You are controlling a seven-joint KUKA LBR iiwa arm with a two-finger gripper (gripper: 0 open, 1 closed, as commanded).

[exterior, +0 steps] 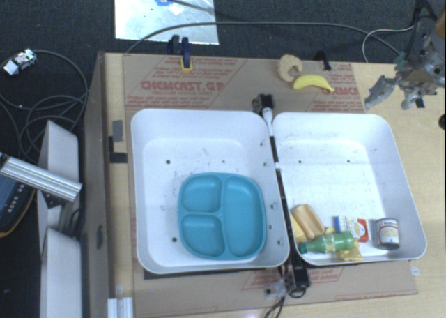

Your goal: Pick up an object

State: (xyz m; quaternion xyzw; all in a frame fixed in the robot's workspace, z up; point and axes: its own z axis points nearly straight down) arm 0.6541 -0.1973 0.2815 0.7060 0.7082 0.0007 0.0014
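Observation:
In the right bin [390, 144], several small items cluster at the near edge: a tan roll [306, 220], a green bottle [327, 243] lying on its side, a white carton with red and blue print [350, 226] and a small can [387, 233]. A blue divided plate [223, 215] lies in the left bin [160, 142]. My gripper [394, 95] hangs at the far right, beyond the right bin's back right corner and well away from the items. Its fingers are spread open, with nothing between them.
A yellow banana [312, 83] and a beige ring [289, 67] rest on the bench behind the bins. A black clip [265, 104] sits at the back of the ridge between the bins. Cables run across the floor at the back.

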